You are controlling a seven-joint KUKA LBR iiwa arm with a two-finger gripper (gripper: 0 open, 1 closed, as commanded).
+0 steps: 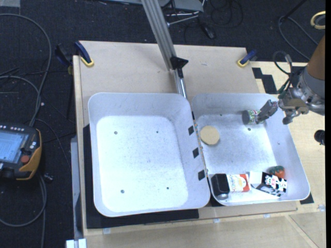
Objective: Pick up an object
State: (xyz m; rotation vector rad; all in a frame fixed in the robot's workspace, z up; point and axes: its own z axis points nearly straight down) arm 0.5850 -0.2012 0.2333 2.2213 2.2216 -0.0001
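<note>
My gripper [277,113] hangs over the far right part of the right bin [289,143], and its two fingers stand apart, so it is open with nothing between them. A small grey-green object [251,117] lies just left of the left finger [267,110]; whether they touch I cannot tell. A tan round disc [209,135] rests near the bin's left wall. Along the front wall lie a black block [221,185], a red and white box [239,182] and a black and white patterned item [274,183] with an orange piece [279,170] beside it.
The left bin [103,107] sits beside the right one, with black clips [196,152] along the shared rim. A slanted metal rail [160,27] reaches down to the bins' far junction. Yellow clamps [85,61] hold the bench's far corners.
</note>
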